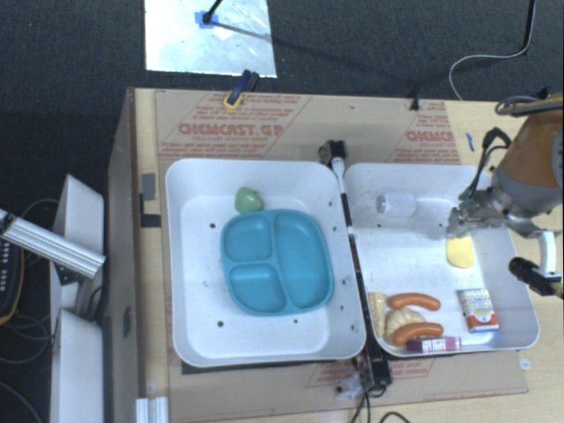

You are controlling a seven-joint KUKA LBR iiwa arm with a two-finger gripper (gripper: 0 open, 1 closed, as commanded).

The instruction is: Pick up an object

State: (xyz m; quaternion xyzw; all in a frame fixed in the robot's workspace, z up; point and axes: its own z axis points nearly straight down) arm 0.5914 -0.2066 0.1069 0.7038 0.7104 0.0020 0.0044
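The gripper (462, 221) hangs in the right bin (414, 254), with a yellow lump (460, 253) just below it.

bins (264, 176): smooth white plastic, faintly glossy
tray (275, 261): blue plastic, matt, smooth
desk (264, 122): brown printed cardboard-like sheet, matt
sausages (414, 302): glossy, smooth plastic look
carton (478, 309): printed paper
floor (70, 60): dark rough carpet
sheet on floor (209, 23): shiny, foil-like
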